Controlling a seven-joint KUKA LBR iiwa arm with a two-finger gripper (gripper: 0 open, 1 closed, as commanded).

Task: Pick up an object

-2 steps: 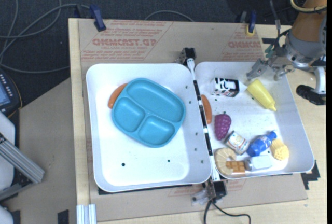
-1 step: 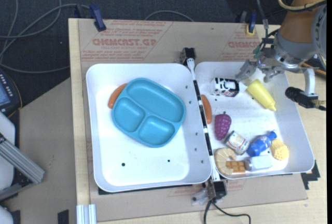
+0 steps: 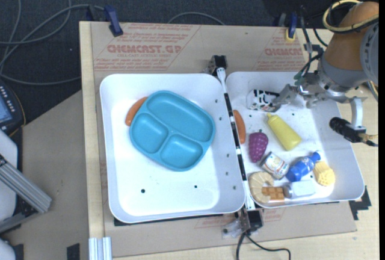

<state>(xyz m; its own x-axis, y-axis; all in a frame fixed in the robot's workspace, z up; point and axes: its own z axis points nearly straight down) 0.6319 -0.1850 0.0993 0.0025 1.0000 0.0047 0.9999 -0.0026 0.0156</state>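
Gripper [image 3: 278, 102] is low in the right bin [image 3: 346, 186]; jaw state cannot be determined. Yellow bottle [image 3: 283, 132] lies just below the jaws, long axis diagonal, cap end pointing up-left toward them, apparently not gripped.

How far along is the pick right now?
Done: the arm has reached into the right bin, with the pincer low at its far end, over the black-and-white item and beside the yellow bottle. In hand: nothing visibly gripped. Left: grasp an object and lift it.
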